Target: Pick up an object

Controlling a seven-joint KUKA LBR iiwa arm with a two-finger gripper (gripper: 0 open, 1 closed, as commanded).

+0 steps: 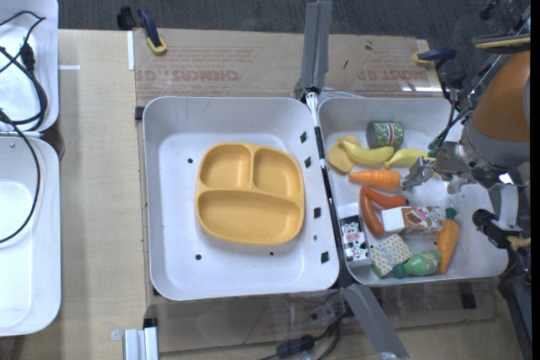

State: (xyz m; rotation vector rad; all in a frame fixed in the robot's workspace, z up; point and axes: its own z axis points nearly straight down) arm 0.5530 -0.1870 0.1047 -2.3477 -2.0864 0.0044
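1. The grey arm's gripper hangs low in the right white bin, just right of an orange plastic carrot; I cannot tell how it is set.
2. Judged step: closing in, nothing grasped yet.
3. Next: settle squarely over the carrot amid crowded toy food, then lift.

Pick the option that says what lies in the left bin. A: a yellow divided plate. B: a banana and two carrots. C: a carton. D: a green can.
A: the yellow divided plate lies alone in the left bin, while the banana, the carrots, the green can and the carton are all in the right bin.
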